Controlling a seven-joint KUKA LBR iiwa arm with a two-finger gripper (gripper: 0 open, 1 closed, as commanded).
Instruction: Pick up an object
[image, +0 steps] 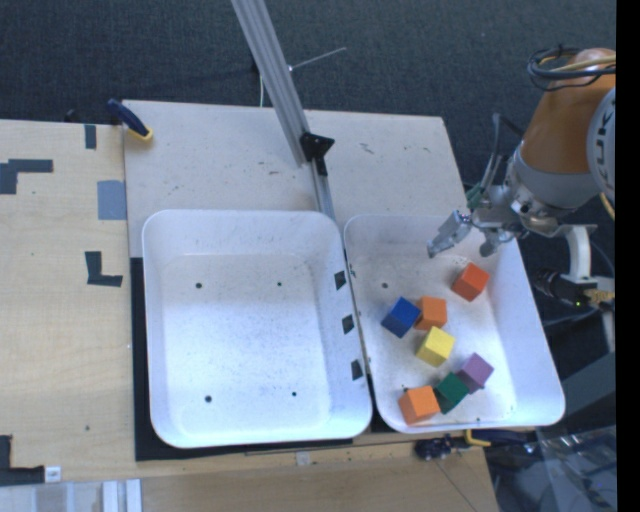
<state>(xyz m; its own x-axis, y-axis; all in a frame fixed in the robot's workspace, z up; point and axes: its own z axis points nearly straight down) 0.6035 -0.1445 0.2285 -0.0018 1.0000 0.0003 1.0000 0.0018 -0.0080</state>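
Note:
Several small coloured blocks lie in the right bin (530, 340): an orange-red block (470, 281) at the upper right, a blue block (401, 317) with an orange block (432, 312) beside it, a yellow block (436, 346), a purple block (476, 370), a green block (453, 390) and another orange block (420, 403) near the front. My gripper (466, 236) hangs over the bin's far right part, just above and behind the orange-red block, with its fingers apart and nothing between them.
The left bin (160, 260) stands beside the right one, sharing a raised middle rim. A slanted metal rail (285, 95) with a black clamp runs down to the bins' far edge. A blue and yellow tool (130, 119) lies on the bench at the far left.

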